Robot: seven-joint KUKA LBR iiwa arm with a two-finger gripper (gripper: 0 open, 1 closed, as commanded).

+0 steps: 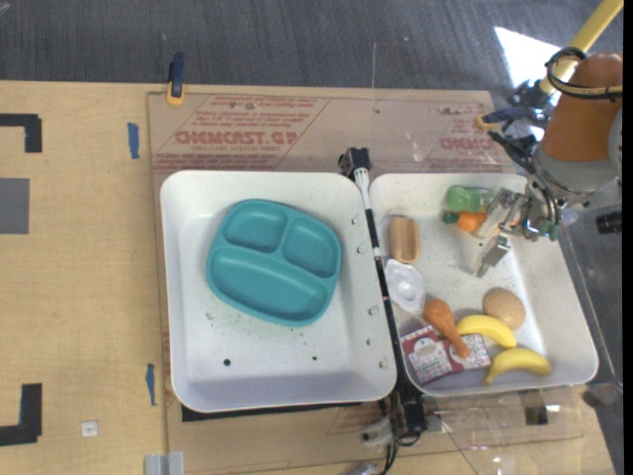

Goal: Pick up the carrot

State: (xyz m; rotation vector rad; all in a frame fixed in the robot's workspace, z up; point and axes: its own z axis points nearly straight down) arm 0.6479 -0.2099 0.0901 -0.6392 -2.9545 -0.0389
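The carrot (pixel 465 209), a short orange root with a green leafy top, lies at the back of the right bin (pixel 579 310). My gripper (pixel 485 251) hangs just to its right, coming in from the arm with the orange band. Its two grey fingers (pixel 492 224) point down and to the left and stand open. The carrot's orange end touches or lies just beside the upper finger, and part of it is hidden behind that finger. Nothing shows in the gap between the two fingers.
The right bin also holds a bread roll (pixel 403 237), a white piece (pixel 405 282), an orange-brown drumstick (pixel 444 323), a tan round item (pixel 504 307), two bananas (pixel 504 349) and a red packet (pixel 427 354). A teal divided plate (pixel 275 261) sits in the left bin (pixel 188 354).
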